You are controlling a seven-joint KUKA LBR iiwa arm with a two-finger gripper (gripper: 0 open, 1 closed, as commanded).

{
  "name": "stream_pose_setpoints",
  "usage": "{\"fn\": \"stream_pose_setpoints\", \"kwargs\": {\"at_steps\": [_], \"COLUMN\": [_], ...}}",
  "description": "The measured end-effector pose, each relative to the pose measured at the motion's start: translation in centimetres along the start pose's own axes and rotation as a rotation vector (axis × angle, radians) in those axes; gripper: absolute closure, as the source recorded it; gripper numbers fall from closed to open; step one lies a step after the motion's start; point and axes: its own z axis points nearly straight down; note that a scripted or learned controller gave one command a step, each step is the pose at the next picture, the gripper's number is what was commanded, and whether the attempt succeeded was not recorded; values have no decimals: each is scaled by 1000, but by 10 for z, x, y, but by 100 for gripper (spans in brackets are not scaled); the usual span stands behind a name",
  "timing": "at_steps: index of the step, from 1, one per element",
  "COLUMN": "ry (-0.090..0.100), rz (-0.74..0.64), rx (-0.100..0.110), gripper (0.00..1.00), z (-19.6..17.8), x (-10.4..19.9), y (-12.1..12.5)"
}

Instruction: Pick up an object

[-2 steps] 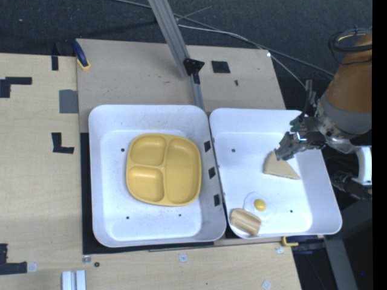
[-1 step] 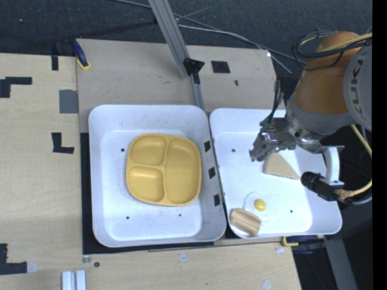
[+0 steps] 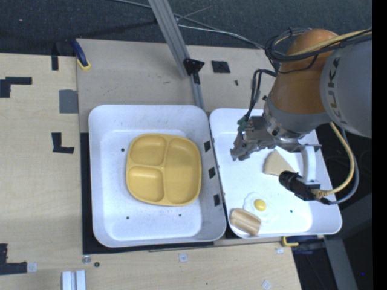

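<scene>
The two bins are showing plain white: the left bin [image 3: 109, 162] and the right bin [image 3: 233, 186]. The divided plate [image 3: 163, 168] in the left bin is showing a flat mustard yellow. In the right bin, the fried egg [image 3: 257, 204] is showing white with a bright yellow yolk, the bread roll [image 3: 245, 221] is showing tan with a browner crust, and the wedge [image 3: 278, 164] is showing pale cream. The worktop [image 3: 36, 180] is showing light wood with black tape marks. The arm [image 3: 302, 83] is showing grey with an orange band, and the pincer [image 3: 242, 150] is showing dark grey.
</scene>
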Motion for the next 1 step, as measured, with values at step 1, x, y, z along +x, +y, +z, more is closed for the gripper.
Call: {"fn": "stream_pose_setpoints", "kwargs": {"at_steps": [1], "ry": [0], "rz": [-1], "rx": [0], "gripper": [100], "z": [-1], "x": [47], "y": [7]}}
